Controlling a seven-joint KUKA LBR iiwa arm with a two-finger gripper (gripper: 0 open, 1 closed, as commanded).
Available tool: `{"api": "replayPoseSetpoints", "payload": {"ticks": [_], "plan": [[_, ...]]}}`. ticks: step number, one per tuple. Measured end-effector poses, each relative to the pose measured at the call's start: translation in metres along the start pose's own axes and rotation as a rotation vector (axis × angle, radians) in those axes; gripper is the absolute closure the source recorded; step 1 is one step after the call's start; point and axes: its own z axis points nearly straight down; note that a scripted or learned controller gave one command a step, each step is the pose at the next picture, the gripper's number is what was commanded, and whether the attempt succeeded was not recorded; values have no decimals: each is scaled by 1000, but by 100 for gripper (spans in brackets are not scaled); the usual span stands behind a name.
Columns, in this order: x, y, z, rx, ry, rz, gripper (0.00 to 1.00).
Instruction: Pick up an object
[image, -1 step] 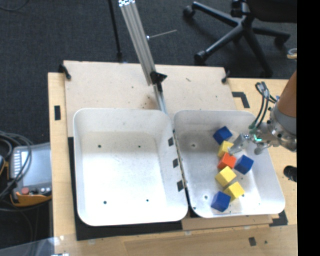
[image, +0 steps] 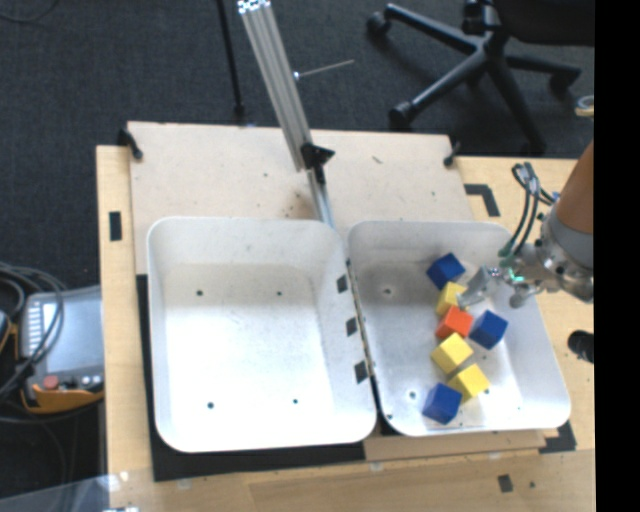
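Observation:
Several small cubes lie in the right bin. A blue cube is farthest back, with a yellow cube and an orange cube just in front of it. Another blue cube sits to their right. Two yellow cubes and a third blue cube lie toward the front rim. My gripper hangs over the right side of this bin, just above the yellow, orange and blue cubes. Its fingers are spread, open, with nothing between them.
The left bin stands beside the right one, sharing a raised middle rim. A slanted aluminium bar rises from behind the bins. An office chair base is on the floor beyond the bench.

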Motion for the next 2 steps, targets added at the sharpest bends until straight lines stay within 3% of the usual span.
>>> {"api": "replayPoseSetpoints", "payload": {"ticks": [1, 2], "plan": [[-3, 9, 54, 5, -1, 3, 0], [-5, 6, 93, -4, -6, 3, 0]]}}
